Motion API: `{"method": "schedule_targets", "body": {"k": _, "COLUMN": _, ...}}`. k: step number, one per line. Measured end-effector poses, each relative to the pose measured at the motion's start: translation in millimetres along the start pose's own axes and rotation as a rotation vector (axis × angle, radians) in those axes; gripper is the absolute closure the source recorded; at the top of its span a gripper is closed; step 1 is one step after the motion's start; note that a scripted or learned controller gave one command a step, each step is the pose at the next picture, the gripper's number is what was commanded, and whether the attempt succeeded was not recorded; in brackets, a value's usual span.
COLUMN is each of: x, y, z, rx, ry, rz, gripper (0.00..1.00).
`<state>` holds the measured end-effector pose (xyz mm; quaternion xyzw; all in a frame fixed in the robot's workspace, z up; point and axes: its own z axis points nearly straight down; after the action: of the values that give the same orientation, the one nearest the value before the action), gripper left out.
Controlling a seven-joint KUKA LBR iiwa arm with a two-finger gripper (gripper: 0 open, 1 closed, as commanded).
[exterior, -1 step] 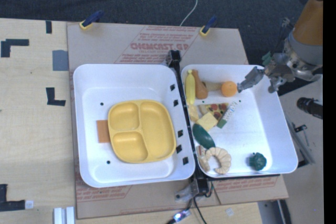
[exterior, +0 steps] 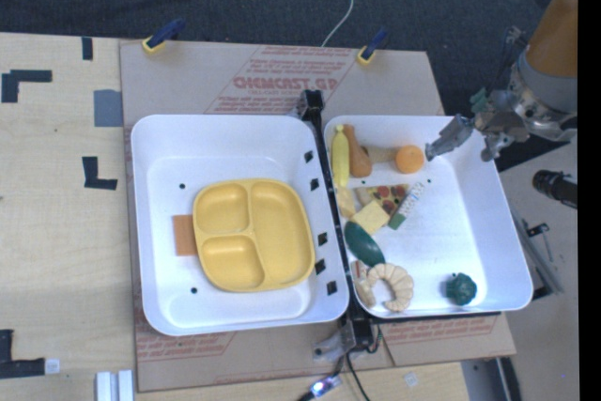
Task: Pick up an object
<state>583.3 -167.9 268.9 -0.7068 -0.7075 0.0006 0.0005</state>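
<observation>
The gripper (exterior: 467, 138) hangs over the right bin's (exterior: 488, 230) upper right corner, its two fingers (exterior: 449, 139) spread apart with nothing between them. Well left of the fingers lies the yellow divided tray (exterior: 254, 235); the banana (exterior: 340, 155) and orange ball (exterior: 409, 159) lie nearer, the ball just beside the left fingertip

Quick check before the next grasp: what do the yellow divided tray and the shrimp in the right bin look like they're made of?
The yellow divided tray looks like moulded plastic with a smooth, slightly matte finish: uniform colour, rounded compartment walls, soft highlights. The shrimp appears to be a toy, probably plastic or rubber: pale, segmented and evenly coloured, though it is too small to tell hard from soft. The right bin looks like glossy white plastic.
</observation>
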Motion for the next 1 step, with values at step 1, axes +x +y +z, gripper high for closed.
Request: {"method": "schedule_targets", "body": {"k": 1, "x": -4.8, "y": -4.4, "z": 62.7, "rx": 0.006, "ry": 0.000, "rz": 0.001, "gripper": 0.00}}
